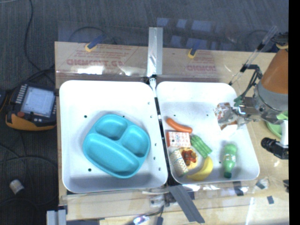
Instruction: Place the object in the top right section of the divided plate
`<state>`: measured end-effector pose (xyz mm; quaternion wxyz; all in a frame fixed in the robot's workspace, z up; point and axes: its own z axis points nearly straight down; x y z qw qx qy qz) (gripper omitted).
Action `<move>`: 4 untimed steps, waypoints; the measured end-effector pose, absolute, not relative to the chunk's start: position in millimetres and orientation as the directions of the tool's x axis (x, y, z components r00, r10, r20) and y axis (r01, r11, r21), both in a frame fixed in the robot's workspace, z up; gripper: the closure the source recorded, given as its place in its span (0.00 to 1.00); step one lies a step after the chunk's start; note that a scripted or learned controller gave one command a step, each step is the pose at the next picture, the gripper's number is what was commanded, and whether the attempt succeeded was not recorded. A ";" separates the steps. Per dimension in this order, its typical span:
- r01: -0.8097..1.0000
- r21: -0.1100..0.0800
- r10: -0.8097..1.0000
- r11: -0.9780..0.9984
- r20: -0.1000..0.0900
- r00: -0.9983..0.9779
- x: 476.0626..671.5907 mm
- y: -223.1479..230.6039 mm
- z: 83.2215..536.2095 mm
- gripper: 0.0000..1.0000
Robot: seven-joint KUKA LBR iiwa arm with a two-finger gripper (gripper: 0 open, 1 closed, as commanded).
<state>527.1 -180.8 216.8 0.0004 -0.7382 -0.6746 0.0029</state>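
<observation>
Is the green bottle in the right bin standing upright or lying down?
Lying down. The green bottle rests on its side on the floor of the right white bin, its long side showing, beside the yellow banana.

Bright, even overhead light; white bins (112, 90) slightly washed out; soft shadow under blue plate (117, 144); overall mild blur.

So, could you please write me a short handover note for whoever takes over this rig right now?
Gripper: over the right bin, at a crinkled packet; grasp and finger state unclear.
Divided plate: blue, in the left bin, nothing in its sections.
Other items in the right bin: carrot, banana, green bottle.
Done: nothing placed yet.
Left: secure an object, carry it across, set it in the plate's top right section.
</observation>
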 end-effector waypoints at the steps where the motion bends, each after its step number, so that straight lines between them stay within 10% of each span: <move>1: 1.000 -0.005 1.000 -0.026 0.001 0.026 482.6 -211.8 148.1 1.00; 2: 0.972 -0.001 0.972 0.234 0.001 -0.234 484.3 -216.1 266.9 1.00; 3: 0.946 0.000 0.946 0.324 -0.002 -0.324 574.7 -223.1 434.2 1.00; 4: 0.994 -0.004 0.994 0.111 0.001 -0.111 486.1 -223.4 297.7 1.00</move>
